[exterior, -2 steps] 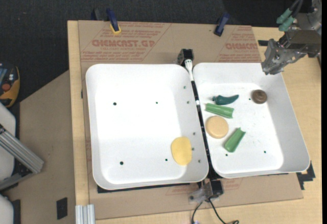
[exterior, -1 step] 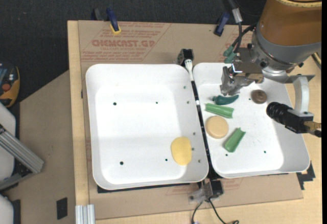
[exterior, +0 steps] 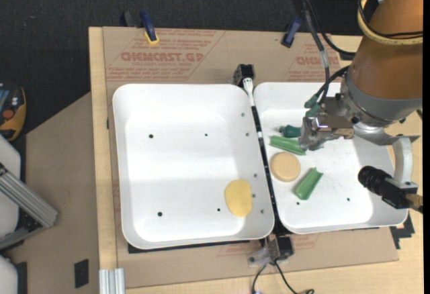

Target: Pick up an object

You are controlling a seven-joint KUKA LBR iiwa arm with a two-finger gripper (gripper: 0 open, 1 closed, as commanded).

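Note:
My gripper (exterior: 311, 138) hangs low in the right bin (exterior: 349, 215), near its left side. It is right over the end of a long light-green piece (exterior: 285, 145) and beside a small teal piece (exterior: 291, 131). Whether it touches either one is hidden by the wrist. A tan round disc (exterior: 285, 167) lies just below them, and a green block (exterior: 308, 183) lies tilted to the disc's right. In the left bin (exterior: 134, 152), a yellow oval object (exterior: 238, 197) sits near the front right corner.
The grey and orange arm (exterior: 393, 51) covers the right bin's back right part. A black divider (exterior: 259, 145) runs between the bins. A black fitting (exterior: 383, 185) sticks over the right bin's right rim. Clamps (exterior: 149, 29) hold the cardboard base at the back.

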